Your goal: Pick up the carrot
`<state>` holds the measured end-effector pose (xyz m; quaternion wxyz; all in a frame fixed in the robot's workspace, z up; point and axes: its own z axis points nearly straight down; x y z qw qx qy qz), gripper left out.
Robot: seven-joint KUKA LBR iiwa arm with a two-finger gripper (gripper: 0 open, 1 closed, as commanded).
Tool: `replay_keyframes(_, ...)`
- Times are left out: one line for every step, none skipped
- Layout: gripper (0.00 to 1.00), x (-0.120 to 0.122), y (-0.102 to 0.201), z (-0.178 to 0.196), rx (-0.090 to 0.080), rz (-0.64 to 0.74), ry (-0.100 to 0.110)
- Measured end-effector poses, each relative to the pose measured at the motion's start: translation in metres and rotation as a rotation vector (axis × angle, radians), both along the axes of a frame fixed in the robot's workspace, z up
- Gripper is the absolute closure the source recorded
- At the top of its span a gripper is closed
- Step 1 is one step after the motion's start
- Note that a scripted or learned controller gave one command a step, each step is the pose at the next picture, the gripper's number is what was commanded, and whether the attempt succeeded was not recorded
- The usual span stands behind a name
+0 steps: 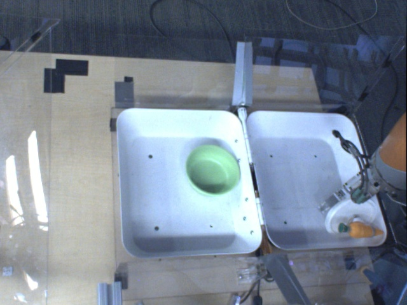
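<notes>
The carrot [360,230] is a small orange piece with a green end. It lies in the front right corner of the right bin [292,170], resting on the edge of a small round white dish [336,220]. My gripper [339,199] hangs just above and to the left of the carrot, close over the dish's far rim. It holds nothing that I can see. The arm [391,157] comes in over the bin's right wall.
A green bowl [213,169] sits right of centre in the left bin [146,189], near the divider between the bins. A dark cable [348,146] runs along the right bin's right side by the arm.
</notes>
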<state>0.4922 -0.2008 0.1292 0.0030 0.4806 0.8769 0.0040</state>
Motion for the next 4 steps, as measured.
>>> replay_keyframes(0.00, 0.002, 0.022, -0.039, -0.007, 0.095, -0.008)
replay_keyframes(0.00, 0.003, 0.002, -0.009, -0.001, 0.230, -0.006)
replay_keyframes(0.00, 0.001, 0.043, -0.039, -0.015, 0.388, -0.007)
replay_keyframes(0.00, -0.002, -0.003, 0.012, -0.008, 0.586, 0.000)
